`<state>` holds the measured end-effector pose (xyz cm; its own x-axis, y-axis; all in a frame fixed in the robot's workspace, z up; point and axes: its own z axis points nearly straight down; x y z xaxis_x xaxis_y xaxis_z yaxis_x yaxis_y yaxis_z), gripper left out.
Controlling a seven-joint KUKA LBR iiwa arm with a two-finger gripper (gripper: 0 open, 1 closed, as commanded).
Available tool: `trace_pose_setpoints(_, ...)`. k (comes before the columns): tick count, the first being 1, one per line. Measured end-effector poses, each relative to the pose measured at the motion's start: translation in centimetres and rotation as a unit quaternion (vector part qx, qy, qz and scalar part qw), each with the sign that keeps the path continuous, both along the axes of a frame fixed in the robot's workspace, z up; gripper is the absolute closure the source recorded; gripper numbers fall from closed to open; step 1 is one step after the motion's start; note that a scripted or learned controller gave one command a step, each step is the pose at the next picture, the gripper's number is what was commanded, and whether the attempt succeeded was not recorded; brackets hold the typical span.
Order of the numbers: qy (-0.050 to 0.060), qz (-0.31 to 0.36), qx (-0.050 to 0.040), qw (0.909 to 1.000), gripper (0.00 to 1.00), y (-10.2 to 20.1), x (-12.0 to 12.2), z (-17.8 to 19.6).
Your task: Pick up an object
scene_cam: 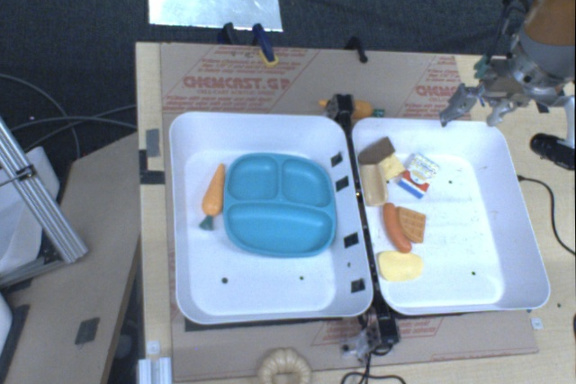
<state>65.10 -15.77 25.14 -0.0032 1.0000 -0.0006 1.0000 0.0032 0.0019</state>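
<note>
Two shallow white bins sit side by side: a left bin [193, 283] and a right bin [504, 274].

The left bin holds two things: one blue divided plate [279, 204] with three compartments, and one orange toy carrot [213, 192].

The right bin holds about six toy food pieces, bunched near its left wall: one brown block [376, 150], one pale yellow wedge [392, 168], one tan slab [373, 184], one small packet printed in white, red and blue [417, 174], one sausage [396, 226], one waffle-like cracker [413, 223] and one yellow lump [400, 266], which makes seven if the tan slab is separate.
</note>
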Motion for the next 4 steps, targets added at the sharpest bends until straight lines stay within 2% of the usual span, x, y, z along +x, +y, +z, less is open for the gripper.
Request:
trace_pose_setpoints(1, 0.002, -0.001, 0.0004, 1.0000, 0.00, 0.7, -0.7, -5.3)
trace_pose_setpoints(3, 0.001, -0.001, -0.0001, 1.0000, 0.00, 0.8, -1.2, -13.7)
trace_pose_setpoints(4, -0.001, 0.000, 0.0018, 1.0000, 0.00, 1.0, -0.9, -16.3)
